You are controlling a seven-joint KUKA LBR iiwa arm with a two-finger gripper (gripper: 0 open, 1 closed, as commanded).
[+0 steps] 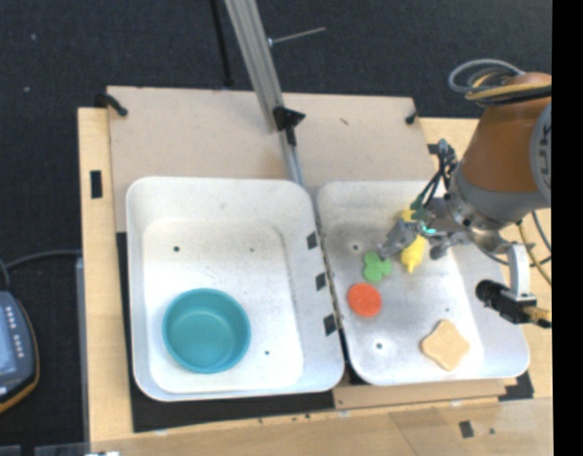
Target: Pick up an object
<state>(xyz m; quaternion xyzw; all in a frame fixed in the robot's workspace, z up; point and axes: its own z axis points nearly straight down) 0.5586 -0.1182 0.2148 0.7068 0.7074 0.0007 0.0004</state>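
My bins (225,193) are white with dark specks. A teal bowl (206,329), an orange disc (365,299), a green piece (376,269), a yellow piece (414,252), a tan slice (445,345). My wrist (505,141) is orange.

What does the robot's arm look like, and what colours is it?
The arm is fat and round, with a big orange band on top and grey metal under it. Thin cables, some green, run down its side. A grey cable loops above it. At the end sits a small grey gripper with thin metal fingers.
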